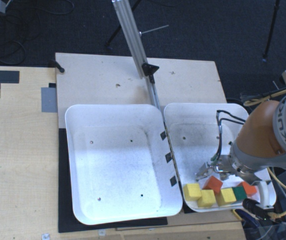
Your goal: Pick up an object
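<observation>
Two bins sit side by side at the frame's lower middle: the left bin [115, 159] and the right bin [193, 134]. Several blocks [215, 191] cluster along the right bin's lower edge, beneath the arm [263, 134] entering from the right.

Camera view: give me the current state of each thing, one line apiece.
Gripper: down in the right bin, over the blocks.
Red block: tilted, at the gripper.
Yellow blocks: lying along the near wall.
Green block: lying beside them.
Right bin: holds all the blocks.
</observation>
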You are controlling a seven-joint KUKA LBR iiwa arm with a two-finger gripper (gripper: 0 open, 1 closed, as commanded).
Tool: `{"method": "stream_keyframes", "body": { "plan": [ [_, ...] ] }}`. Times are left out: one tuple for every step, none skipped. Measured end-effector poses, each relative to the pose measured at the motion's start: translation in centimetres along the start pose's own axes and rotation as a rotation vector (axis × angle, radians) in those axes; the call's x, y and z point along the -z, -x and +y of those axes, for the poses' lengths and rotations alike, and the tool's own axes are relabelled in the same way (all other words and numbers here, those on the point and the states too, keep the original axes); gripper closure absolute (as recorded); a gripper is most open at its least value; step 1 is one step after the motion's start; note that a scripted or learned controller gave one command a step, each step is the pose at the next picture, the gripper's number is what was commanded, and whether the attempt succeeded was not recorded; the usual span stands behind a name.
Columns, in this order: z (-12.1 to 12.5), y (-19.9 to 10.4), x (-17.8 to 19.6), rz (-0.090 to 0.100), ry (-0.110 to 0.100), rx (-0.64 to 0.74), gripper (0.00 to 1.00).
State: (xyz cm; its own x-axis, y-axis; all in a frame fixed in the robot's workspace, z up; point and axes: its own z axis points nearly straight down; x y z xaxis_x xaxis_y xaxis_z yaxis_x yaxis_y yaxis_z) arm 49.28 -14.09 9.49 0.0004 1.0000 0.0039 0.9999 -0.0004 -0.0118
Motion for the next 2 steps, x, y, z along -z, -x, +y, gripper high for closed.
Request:
{"method": "stream_keyframes", "body": {
  "plan": [
    [0.2,2.7,7.7,-0.006,0.016,-0.001,0.00],
    [6.8,3.0,-0.5,-0.005,0.014,0.002,0.00]
  ]
}}
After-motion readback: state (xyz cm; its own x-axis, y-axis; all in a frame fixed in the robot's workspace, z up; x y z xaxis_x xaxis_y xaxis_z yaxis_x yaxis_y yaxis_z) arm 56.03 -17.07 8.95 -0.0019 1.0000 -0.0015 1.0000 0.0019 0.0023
